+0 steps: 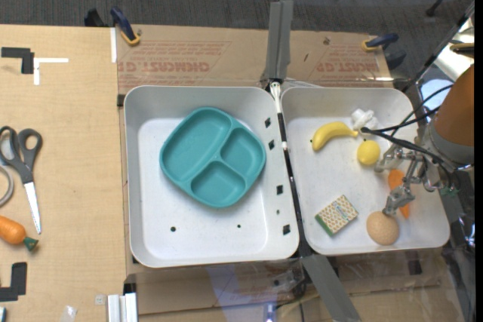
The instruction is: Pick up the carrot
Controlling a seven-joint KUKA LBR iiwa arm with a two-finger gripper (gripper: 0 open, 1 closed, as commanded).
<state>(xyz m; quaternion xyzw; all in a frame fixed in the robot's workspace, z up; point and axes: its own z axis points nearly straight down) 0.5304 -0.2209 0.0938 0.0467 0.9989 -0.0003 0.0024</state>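
The gripper (pixel 398 201) is down low in the right bin (pixel 423 237), near its right wall. I cannot tell how it is set. The carrot (pixel 395 179) pokes out in small orange bits right beside the gripper, partly hidden by it. A brown egg (pixel 383 228) sits just beside, on the near side. A lemon (pixel 368 152) and a banana (pixel 333 135) lie farther back. A teal plate (pixel 213 156) rests in the left bin (pixel 143 222).

glossy white plastic bins (pixel 143 237), matt teal plastic plate (pixel 213 156), pale wood bench (pixel 68 162).
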